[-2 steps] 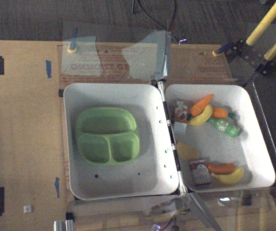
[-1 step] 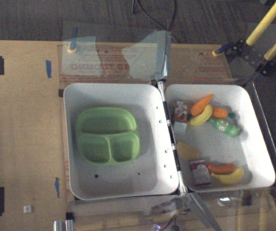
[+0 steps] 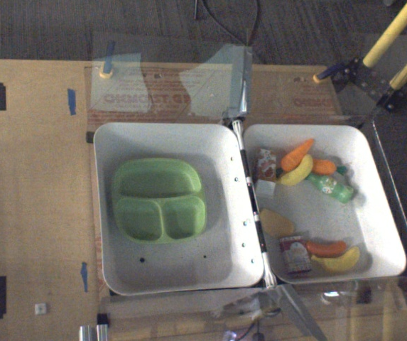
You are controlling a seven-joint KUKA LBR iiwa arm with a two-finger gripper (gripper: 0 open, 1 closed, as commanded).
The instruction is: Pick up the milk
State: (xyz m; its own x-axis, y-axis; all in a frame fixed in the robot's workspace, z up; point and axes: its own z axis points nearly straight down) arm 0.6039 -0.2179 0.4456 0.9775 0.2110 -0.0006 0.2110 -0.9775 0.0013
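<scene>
The milk looks to be the small red-and-white carton (image 3: 266,168) lying on its side at the back left of the right bin (image 3: 381,212), close to the wall between the bins. An orange carrot (image 3: 297,155) and a yellow banana (image 3: 297,173) lie right against it on its right. A second red-and-white box (image 3: 295,253) lies near the bin's front wall; I cannot read either label.
A green bottle (image 3: 331,187) and a small orange piece (image 3: 324,167) lie mid-bin. A yellow slice (image 3: 277,222), an orange sausage (image 3: 326,248) and another banana (image 3: 339,261) sit toward the front. The left bin (image 3: 111,261) holds a green divided plate (image 3: 160,199).
</scene>
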